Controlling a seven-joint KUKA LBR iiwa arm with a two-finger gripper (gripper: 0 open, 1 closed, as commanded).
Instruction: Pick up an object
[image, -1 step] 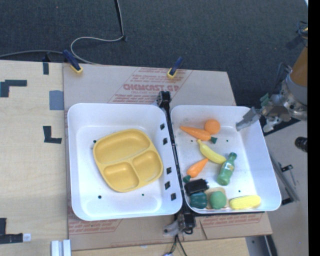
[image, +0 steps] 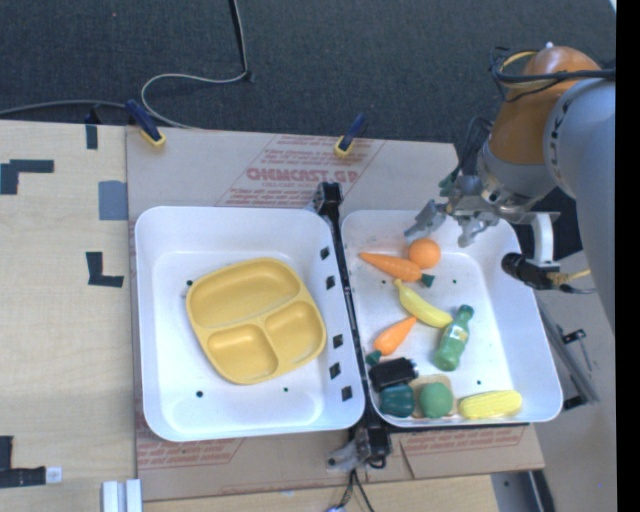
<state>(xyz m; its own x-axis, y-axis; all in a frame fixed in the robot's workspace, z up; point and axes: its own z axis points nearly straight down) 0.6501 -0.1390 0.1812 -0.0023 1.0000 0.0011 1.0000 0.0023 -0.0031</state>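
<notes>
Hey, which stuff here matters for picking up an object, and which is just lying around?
For the job:
pincer, open above the right bin
orange ball
long carrot
banana
green bottle

Lying about:
yellow divided plate in the left bin
corn cob
cable

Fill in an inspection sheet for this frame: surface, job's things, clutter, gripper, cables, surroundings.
Surface: cardboard-topped bench bearing two white bins.
Job's things: right bin holds orange, two carrots, banana, green bottle, corn, black and green pieces.
Clutter: yellow tray in left bin.
Gripper: gripper open above right bin's far edge, holding nothing.
Cables: one looped on dark floor.
Surroundings: blue-yellow clamps on the cardboard's far edge.
</notes>
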